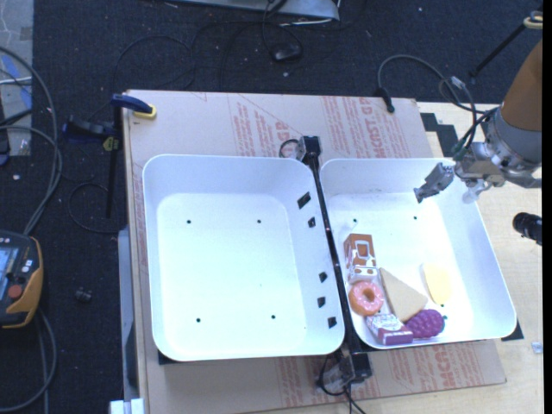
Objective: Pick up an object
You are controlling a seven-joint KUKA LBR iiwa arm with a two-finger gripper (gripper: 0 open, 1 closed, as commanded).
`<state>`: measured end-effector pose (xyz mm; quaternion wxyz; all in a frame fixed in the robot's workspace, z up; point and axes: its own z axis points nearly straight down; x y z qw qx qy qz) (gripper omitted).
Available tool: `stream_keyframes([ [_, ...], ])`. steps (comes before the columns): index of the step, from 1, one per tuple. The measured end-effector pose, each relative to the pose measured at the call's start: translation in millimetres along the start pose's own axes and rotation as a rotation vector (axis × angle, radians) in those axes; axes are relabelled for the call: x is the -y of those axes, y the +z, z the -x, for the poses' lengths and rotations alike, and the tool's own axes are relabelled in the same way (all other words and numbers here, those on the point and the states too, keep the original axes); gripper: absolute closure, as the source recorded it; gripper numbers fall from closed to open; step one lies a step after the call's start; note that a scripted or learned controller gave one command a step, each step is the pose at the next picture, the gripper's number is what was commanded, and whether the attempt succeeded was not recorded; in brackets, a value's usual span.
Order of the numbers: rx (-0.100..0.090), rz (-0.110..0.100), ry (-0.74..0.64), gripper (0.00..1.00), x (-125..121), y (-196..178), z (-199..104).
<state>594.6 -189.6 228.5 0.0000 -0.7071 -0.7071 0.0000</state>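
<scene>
Jaws (440,182) hung apart and empty at the right bin's (483,257) one o'clock; toys (392,296) clustered at six, ungrasped.

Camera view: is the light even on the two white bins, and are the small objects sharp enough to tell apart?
Camera view: the light is soft and fairly even, both bins white without hard glare; the objects cast faint shadows; the pink donut and purple piece are slightly soft but distinguishable; the gripper looks blurred.
</scene>
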Motion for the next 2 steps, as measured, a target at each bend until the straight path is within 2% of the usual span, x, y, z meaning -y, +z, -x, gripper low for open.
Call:
stream_keyframes([
  [2, 0.000, 0.001, 0.000, 0.00, 62, -39, 4],
])
